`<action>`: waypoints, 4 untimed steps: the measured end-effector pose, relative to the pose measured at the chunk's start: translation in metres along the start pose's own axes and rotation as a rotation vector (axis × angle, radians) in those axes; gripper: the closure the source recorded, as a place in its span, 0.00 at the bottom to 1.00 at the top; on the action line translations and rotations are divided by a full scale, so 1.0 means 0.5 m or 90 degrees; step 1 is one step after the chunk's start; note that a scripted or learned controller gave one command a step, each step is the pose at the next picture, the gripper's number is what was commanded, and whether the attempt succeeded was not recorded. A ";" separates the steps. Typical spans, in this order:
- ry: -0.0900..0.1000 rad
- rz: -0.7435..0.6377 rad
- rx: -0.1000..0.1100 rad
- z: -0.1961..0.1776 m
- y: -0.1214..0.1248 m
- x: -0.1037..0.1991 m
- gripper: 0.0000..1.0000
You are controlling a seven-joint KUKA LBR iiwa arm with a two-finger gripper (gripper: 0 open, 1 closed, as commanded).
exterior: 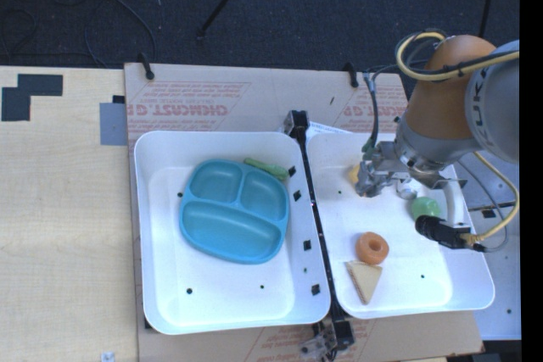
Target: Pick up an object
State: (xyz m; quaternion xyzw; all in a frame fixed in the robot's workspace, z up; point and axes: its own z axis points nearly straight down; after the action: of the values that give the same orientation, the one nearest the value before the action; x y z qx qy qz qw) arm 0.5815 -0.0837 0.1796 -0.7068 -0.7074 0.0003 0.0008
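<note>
Small yellow piece point(352, 175) toward the back of the shallow white bin on the view's right point(475, 288), just left of the jaws and near the wall shared with the other bin; too small to identify. Jaws low over the back part of that bin, pointing down; impossible to tell whether spread or pressed together. Rounded pale green object point(424, 206) just right of the jaws. Flat orange ring shaped like a small doughnut point(372, 247) around the middle of the same bin, nearer the front. Pale tan wedge point(365, 280) directly in front of the ring, touching or almost touching it, with its narrow end toward the front rim. Grey arm with an orange band point(450, 89) reaching in from the view's right above this bin.

Second shallow white bin point(161, 301) on the left, holding a light blue plastic plate with three compartments point(233, 210). Long green object point(267, 168) at the plate's back edge. Brown cardboard sheet with red print point(195, 102) beneath both bins, on a pale wooden surface point(59, 225).
</note>
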 end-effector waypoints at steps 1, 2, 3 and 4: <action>0.000 0.000 -0.001 -0.085 0.011 0.000 1.00; -0.001 0.000 -0.002 -0.190 0.013 -0.003 1.00; 0.001 -0.003 0.003 -0.186 -0.009 0.105 1.00; 0.000 -0.002 0.004 -0.145 -0.054 0.193 1.00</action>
State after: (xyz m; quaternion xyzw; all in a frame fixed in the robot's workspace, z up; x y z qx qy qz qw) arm 0.5546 0.0128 0.2524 -0.7058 -0.7084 0.0024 0.0034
